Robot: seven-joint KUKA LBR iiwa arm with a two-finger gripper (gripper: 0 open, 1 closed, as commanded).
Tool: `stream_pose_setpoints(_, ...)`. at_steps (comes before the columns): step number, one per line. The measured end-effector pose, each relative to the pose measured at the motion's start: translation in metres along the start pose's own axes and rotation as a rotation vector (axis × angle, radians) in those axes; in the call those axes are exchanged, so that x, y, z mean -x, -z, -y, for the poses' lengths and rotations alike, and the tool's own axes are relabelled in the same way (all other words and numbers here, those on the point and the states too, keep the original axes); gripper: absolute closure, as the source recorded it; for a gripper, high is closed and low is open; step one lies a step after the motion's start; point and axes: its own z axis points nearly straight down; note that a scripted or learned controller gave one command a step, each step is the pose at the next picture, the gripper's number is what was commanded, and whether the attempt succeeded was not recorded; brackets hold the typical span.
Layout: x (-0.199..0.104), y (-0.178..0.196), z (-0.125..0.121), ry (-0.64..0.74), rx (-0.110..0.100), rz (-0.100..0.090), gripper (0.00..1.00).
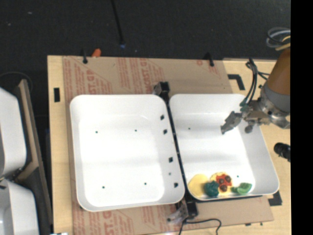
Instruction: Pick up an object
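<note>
The left bin (122, 151) plays no part; nothing looks picked yet. In the right bin (215, 146), the objects (221, 184) lie clustered at its near edge, untouched. The gripper (236, 122) hangs above the bin's far right part, well apart from them; I cannot tell its opening, and nothing shows in it.

Small toys (221, 184) — right bin's (205, 111) near edge
</note>
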Motion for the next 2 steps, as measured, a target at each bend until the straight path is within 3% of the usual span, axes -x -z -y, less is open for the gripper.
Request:
stream_pose_setpoints(1,0.000,0.003,-0.001,0.001,0.006,0.001,0.00)
stream_pose_setpoints(2,0.000,-0.039,0.002,0.001,0.002,0.000,0.00)
